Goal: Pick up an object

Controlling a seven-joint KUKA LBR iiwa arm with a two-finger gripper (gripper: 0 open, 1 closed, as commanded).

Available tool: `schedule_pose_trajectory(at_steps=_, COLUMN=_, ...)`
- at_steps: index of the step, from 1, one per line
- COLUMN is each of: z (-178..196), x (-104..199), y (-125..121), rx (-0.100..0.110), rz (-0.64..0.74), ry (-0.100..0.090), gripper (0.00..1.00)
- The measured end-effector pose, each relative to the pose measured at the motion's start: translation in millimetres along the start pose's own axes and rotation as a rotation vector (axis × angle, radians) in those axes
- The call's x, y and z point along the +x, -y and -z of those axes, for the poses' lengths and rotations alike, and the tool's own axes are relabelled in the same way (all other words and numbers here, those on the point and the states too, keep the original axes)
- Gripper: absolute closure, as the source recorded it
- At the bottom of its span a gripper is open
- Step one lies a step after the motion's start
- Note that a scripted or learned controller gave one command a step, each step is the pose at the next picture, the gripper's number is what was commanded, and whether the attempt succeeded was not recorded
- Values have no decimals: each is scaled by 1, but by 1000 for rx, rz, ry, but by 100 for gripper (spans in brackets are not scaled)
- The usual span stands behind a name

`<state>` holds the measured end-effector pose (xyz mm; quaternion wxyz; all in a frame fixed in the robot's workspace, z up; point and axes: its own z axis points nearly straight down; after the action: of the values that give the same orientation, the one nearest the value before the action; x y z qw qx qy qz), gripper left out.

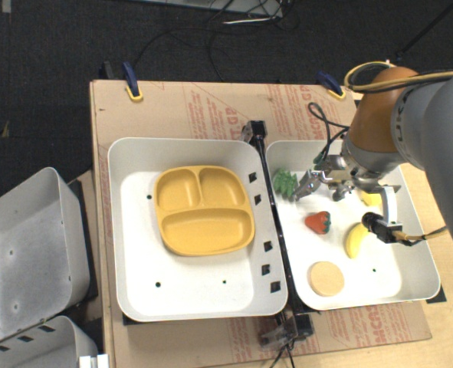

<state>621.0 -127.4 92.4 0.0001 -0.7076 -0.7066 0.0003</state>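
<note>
Observed from the fixed overhead view. My arm (410, 121), grey with the orange band above the wrist, reaches in from the right and hangs over the upper part of the right bin (414, 271). My hand (312, 184) sits low over that bin's upper left area, metal parts pointing left toward the divider between the bins. I cannot tell whether it is apart or together; the wrist and cabling cover too much of it. Nothing is visibly held.

Contents of the right bin: a green leafy toy (285, 182) lies near the upper left corner, just beside my hand, contact not determinable. A red strawberry-like piece (317, 222) lies below my hand, apart from it. A yellow banana-shaped piece (355, 241) lies right of the red piece, close to a black cable fitting (377, 227) off my wrist. A second yellow item (370, 199) is partly hidden under my wrist. A round tan disc (326, 277) rests near the bin's lower edge, well apart from my hand.

The left bin (134, 282) holds a yellow divided plate (205, 209), flat and roughly central.

Both bins stand side by side on the table (188, 102), which is covered with cardboard held by clamps (132, 83) along the far edge.
</note>
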Motion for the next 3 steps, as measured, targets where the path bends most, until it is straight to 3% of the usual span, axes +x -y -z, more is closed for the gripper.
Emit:
schedule_pose_trajectory(at_steps=1, z=11, x=0, y=-1, rx=-2, rz=0, ry=0, gripper=100)
schedule_pose_trajectory(at_steps=3, z=111, x=-11, y=8, rx=-6, rz=0, ry=1, gripper=100)
